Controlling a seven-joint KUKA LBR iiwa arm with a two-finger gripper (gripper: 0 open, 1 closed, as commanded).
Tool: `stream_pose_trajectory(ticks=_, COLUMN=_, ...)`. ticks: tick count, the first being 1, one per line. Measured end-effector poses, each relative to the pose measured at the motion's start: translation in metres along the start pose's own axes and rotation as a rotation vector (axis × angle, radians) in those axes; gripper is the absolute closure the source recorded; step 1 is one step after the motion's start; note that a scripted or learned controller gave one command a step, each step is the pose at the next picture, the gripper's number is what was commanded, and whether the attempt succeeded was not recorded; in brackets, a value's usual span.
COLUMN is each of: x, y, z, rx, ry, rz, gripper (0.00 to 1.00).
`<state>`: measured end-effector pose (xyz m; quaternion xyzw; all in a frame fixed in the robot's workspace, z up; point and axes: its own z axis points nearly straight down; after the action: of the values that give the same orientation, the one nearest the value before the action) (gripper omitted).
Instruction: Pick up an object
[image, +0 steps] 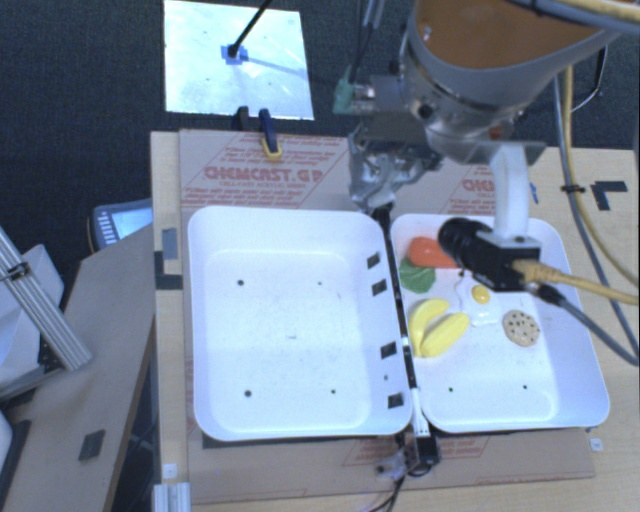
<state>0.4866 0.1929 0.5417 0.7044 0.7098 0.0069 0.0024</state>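
My gripper (377, 193) hangs over the back edge of the bench, right above where the two bins meet. The right bin (560, 400) holds several toy foods. A red-orange piece (430, 250) lies at its back left, with a green piece (414, 276) just in front of it. Yellow bananas (437, 328) rest near the bin's left wall. A fried egg (479, 297) and a round cookie (520, 327) sit toward the middle. All of these lie in front of and to the right of the gripper, and none touches it.
The left white bin (290, 330) stands beside the right one, with a black-clipped divider (392, 310) between them. A yellow and blue clamp (268, 135) sits on the cardboard behind the left bin. A silver sheet (238, 60) lies farther back.
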Motion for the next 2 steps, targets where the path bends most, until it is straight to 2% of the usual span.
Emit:
stream_pose_trajectory(ticks=1, x=0.043, y=-0.001, z=0.046, rx=0.014, ry=-0.006, rz=0.000, gripper=1.00)
stream_pose_trajectory(ticks=2, x=0.041, y=0.000, z=0.005, rx=0.008, ry=-0.003, rz=0.001, gripper=1.00)
